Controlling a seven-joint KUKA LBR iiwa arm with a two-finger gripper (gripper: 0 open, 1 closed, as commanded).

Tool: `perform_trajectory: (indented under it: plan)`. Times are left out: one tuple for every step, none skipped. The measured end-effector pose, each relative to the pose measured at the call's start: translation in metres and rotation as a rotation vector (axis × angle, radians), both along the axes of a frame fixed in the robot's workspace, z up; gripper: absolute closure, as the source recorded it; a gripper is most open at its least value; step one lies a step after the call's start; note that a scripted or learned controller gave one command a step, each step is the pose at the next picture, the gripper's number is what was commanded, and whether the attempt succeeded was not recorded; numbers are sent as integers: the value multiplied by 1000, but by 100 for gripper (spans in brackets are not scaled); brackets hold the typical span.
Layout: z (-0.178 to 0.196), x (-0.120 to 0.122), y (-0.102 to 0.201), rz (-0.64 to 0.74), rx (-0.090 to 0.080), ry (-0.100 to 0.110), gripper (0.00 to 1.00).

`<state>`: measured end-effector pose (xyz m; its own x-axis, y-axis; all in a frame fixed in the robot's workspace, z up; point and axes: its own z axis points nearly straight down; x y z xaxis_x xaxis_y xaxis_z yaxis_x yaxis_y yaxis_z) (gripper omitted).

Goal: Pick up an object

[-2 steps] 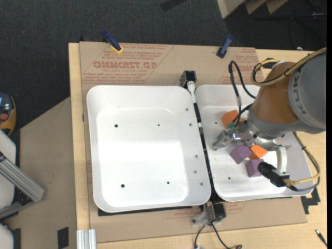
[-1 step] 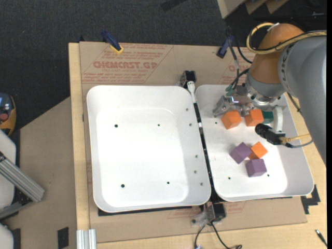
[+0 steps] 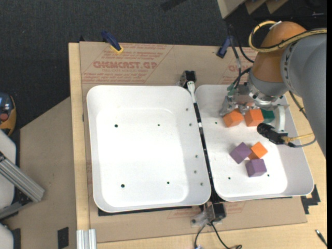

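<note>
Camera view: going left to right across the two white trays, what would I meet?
Left bin → orange block → purple block → second purple block.

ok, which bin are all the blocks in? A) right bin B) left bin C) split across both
A: the orange blocks and purple blocks all lie in the right bin, where the gripper hangs over the upper orange ones.
</note>
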<state>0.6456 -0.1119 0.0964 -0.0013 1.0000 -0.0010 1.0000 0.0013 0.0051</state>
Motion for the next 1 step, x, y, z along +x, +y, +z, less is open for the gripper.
perform_trajectory:
  plan:
    - [95,24,45,4,1,-8,100]
